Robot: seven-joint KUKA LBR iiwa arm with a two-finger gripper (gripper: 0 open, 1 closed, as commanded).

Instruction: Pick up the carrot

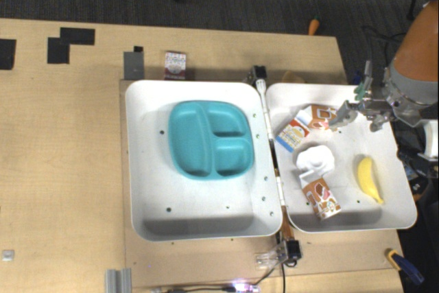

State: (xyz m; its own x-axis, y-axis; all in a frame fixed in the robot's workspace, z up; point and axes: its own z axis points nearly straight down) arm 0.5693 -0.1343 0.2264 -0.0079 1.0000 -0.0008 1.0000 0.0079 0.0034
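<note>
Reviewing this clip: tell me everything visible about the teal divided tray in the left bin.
The teal tray looks like smooth moulded plastic, with rounded corners and three recessed compartments: one long section on the view's left and two smaller ones on the right. It lies flat, right side up, roughly in the middle of the left white bin, resting on the floor. Nothing sits in it or touches it.

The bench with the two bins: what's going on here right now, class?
A grey and orange robot arm reaches in from the right, its gripper hanging over the right bin near its far edge. That bin holds a banana, two small cartons and, a brown packet and a white lump. The left bin holds a teal tray. No carrot is clearly seen, and nothing is visibly gripped.
</note>
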